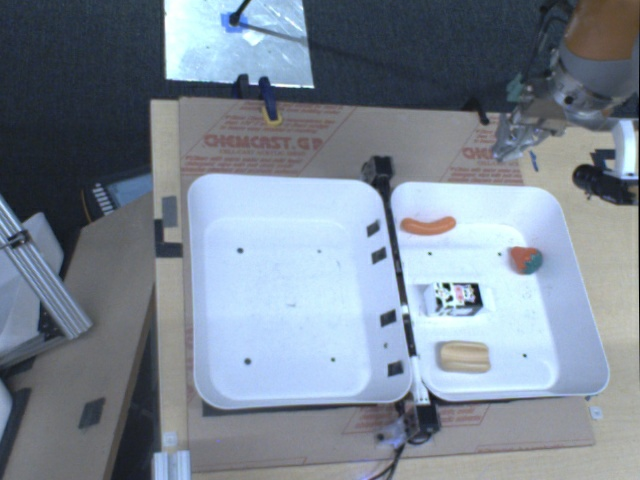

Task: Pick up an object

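Two bins stand side by side. In the right bin [570, 298] lie a sausage [428, 226] at the back, a small carton [457, 298] in the middle, a bread roll [464, 357] in front, and a ball [526, 259] to the right.

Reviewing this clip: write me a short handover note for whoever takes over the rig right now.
Gripper: raised above the bench behind the right bin, outside it, with nothing visibly between its fingers; open or shut is not clear.
Things, all in the right bin: orange sausage near the back wall, red and green ball to the right, black and white carton in the middle, tan bread roll at the front.
Done: nothing picked up.
Left: descend on one object, grip it, lift it.
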